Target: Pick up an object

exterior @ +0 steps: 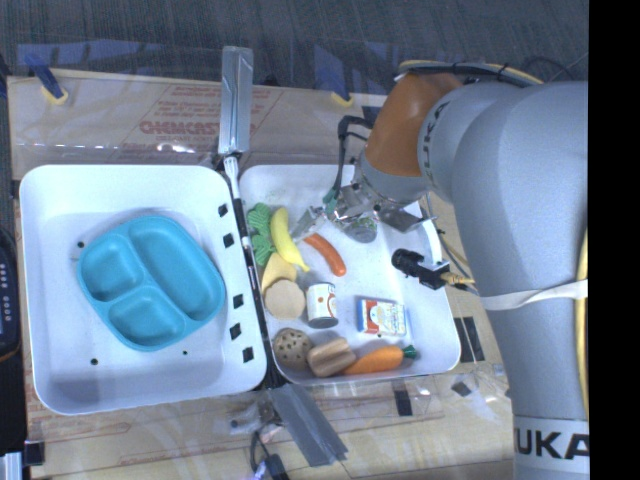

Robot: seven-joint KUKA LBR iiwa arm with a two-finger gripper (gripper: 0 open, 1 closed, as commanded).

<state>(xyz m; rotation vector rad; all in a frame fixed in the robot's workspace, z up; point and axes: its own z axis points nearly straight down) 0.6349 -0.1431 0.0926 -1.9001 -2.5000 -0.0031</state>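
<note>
My gripper (343,211) hangs low over the back of the right bin (432,298), just above and right of a red sausage (326,254). A yellow banana (284,238) and a green leafy piece (261,222) lie to its left. Nearer the front are a yellow wedge (277,270), a tan round slice (285,299), a small can (321,305), a small carton (382,317), a cookie (291,345), a hot dog bun (330,356) and a carrot (376,359). I see nothing held in the gripper. The wrist hides the bin's back right part.
The left bin (50,368) holds a blue divided plate (150,280). A metal divider bar (236,98) runs between the bins at the back. The grey arm with its orange band (400,128) covers the right side of the bench.
</note>
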